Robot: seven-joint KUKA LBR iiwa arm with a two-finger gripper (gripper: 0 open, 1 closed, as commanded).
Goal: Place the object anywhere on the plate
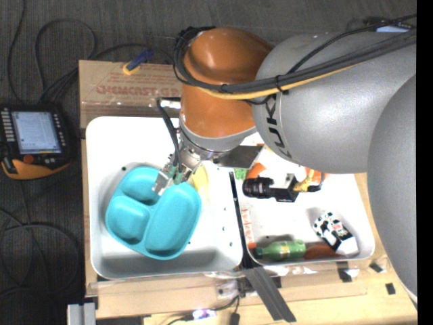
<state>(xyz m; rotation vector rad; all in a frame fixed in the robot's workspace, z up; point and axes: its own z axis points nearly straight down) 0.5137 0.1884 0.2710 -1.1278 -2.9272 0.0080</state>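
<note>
A teal divided plate (154,215) lies in the left bin (108,147), tilted toward the bin's front. My gripper (169,176) hangs from the orange wrist band right over the plate's far rim, where the two compartments meet. A small green bit shows at the gripper's tip, too small to identify. A yellow object (200,177) lies just right of the gripper, against the plate's upper right rim. The arm hides the back of both bins.
The right bin (358,202) holds a green bottle (280,250) along the front wall, a black-and-white object (331,229) and an orange item (313,177). A divider wall (237,215) separates the bins. A teach pendant (34,137) sits off the bench at left.
</note>
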